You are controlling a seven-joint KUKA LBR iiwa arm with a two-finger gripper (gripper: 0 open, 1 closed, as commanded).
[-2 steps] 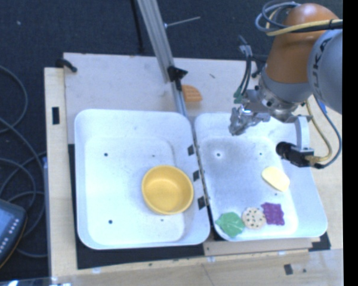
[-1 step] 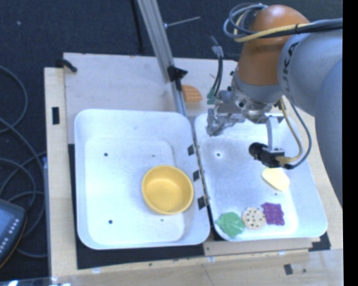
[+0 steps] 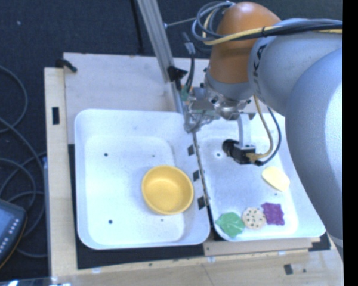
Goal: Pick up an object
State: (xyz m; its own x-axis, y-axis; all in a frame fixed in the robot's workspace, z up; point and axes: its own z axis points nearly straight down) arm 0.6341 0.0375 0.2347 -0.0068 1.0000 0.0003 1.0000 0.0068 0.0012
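Gripper (image 3: pixel 198 119) is positioned over the divider between the bins; finger state cannot be told. Yellow bowl (image 3: pixel 167 189) is seated in the left bin (image 3: pixel 95 159).

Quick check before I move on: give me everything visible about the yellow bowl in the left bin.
The yellow bowl is a small round dish, plain matte yellow all over, plastic by its look, with a slightly paler rim and a deeper-toned hollow. It stands upright, mouth up, with nothing inside. It sits on the floor of the left bin, toward that bin's near right part, short of the divider. Nothing but the bin floor touches it.
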